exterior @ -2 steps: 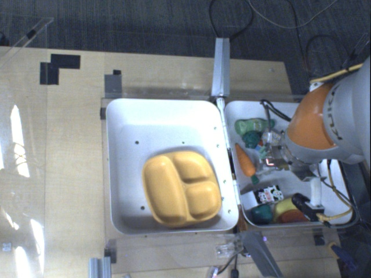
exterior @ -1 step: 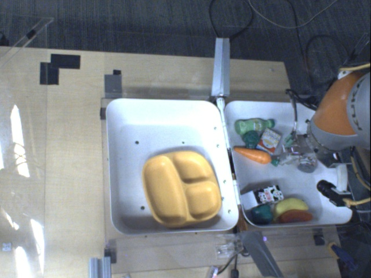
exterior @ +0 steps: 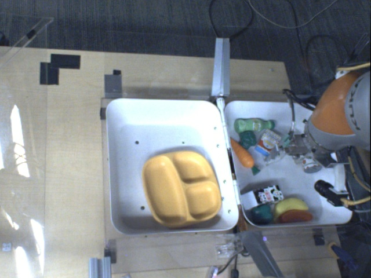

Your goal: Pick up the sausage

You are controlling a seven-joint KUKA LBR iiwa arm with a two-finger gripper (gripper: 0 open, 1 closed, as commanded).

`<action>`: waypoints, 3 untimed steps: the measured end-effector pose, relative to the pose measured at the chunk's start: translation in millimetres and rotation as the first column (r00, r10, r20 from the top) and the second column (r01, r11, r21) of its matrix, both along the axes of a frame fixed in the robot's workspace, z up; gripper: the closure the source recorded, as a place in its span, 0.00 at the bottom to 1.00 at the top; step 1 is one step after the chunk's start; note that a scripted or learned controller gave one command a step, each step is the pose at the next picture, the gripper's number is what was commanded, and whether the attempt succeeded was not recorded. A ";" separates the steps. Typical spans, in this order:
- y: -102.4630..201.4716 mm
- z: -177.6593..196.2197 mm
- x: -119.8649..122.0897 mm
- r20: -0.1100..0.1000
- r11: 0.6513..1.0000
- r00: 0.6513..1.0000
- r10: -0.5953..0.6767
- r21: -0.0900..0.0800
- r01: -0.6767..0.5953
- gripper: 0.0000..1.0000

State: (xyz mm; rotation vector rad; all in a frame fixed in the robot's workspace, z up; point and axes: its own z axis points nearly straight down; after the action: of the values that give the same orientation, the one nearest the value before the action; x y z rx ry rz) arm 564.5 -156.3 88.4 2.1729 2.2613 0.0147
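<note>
Camera view: sausage (exterior: 297, 216), long axis approx. left-right, touching banana (exterior: 291, 205), lies nearer the view's bottom edge than my gripper (exterior: 298, 149); grip state I can't tell.

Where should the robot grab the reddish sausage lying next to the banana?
Probably across the middle of the sausage, coming straight down from above. It lies flat and long near the front wall of the right bin, with the yellow banana pressed along its far side, so a sideways approach looks blocked. The fit beside the banana looks tight.
</note>
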 end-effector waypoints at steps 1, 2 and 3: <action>8.3 35.0 -13.2 -0.004 0.942 0.942 0.337 -0.006 -0.337 0.00; 59.8 0.5 -43.4 0.000 0.947 0.947 0.320 -0.008 -0.320 0.00; 60.7 13.2 -40.1 0.009 0.947 0.947 0.322 -0.010 -0.321 1.00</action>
State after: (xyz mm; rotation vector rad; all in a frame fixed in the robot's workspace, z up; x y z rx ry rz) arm 524.4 -95.6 101.6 1.7684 2.5751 0.0179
